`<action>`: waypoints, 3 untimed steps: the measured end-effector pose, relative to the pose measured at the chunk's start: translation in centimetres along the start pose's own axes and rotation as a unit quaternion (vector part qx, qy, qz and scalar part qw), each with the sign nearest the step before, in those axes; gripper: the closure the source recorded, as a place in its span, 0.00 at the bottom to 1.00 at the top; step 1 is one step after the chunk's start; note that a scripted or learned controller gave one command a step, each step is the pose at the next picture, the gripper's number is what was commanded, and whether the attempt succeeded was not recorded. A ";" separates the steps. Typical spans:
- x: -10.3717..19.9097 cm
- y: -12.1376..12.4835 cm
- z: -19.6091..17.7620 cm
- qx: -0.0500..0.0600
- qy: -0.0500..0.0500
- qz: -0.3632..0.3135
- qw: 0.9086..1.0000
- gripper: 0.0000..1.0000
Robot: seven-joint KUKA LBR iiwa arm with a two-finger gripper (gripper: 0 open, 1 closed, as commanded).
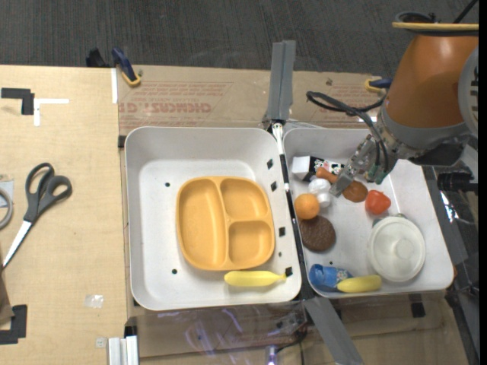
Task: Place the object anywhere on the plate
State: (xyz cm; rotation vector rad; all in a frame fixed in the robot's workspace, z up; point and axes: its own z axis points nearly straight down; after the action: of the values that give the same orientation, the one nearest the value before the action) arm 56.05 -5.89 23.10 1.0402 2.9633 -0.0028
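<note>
Hand (351, 175) low in right bin (434, 280), among cluttered toys; finger state cannot be told. Brown piece (354, 192) just beside hand, red piece (377, 201) next to it. Orange ball (307, 206) and dark disc (318, 233) near divider. Yellow plate (225, 223) in left bin (144, 204); yellow banana (255, 278) lies just beside plate's near rim, off plate.

plate (225, 223) in left bin (144, 204) | banana (255, 278) in front of plate | bowl (396, 248) in right bin (434, 280)

A robotics lab, grey-and-orange arm (426, 90) over two white bins (144, 204), clamped cardboard (190, 101) on a plywood bench (61, 128), scissors (34, 204) near its left edge.
</note>
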 end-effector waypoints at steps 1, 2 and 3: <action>4.7 3.4 4.0 0.000 0.001 -0.059 0.998 1.00; 12.7 3.6 -3.4 -0.001 0.000 -0.055 0.998 1.00; 16.3 7.3 -7.3 -0.001 0.000 -0.085 0.996 1.00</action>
State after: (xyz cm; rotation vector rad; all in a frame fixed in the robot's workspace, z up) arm 47.87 9.99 30.32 0.7834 3.0404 -0.0005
